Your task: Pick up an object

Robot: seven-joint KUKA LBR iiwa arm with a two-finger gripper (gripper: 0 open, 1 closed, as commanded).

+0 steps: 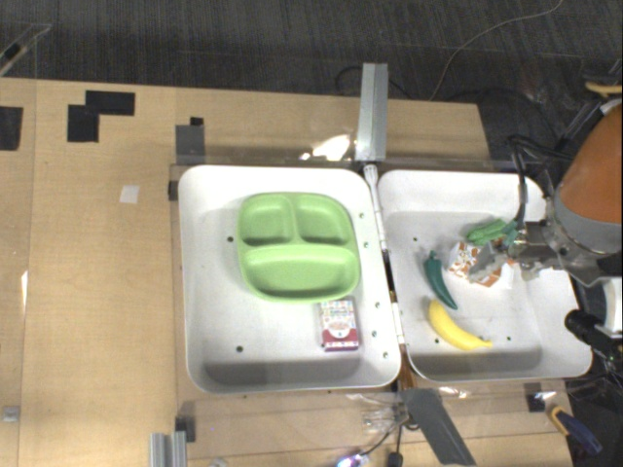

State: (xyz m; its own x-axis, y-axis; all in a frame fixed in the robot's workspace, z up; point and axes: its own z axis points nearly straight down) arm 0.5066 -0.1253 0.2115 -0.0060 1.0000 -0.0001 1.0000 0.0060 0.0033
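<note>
Claw in rt bin over orange-white packet by banana; grip state can't tell.

Smooth matt plastic green tray and white bins on a pale wood-look bench

Two white bins on a pale tan worktop. Pale green divided plate at the left bin's centre; just below it, a small red-and-white printed box. Right of the plate: dark green pepper, yellow banana, orange-and-white packet.
</note>
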